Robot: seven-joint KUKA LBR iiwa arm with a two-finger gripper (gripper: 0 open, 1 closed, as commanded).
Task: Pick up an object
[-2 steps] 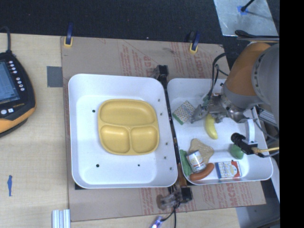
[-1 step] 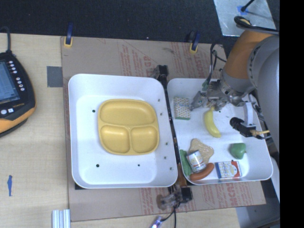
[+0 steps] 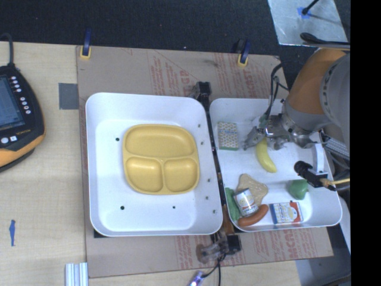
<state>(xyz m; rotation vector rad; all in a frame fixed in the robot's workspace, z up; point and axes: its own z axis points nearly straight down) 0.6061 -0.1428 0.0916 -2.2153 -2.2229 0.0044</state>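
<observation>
Carton (image 3: 284, 213) and can (image 3: 245, 201) crowd the right bin's (image 3: 324, 218) front edge; the claw (image 3: 257, 137), fingers apart, hovers beside the banana (image 3: 265, 157).

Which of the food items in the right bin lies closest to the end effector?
The yellow banana: its upper end sits just below the end effector, while the green piece, the sausage and the small carton lie farther toward the bin's near edge.
</observation>
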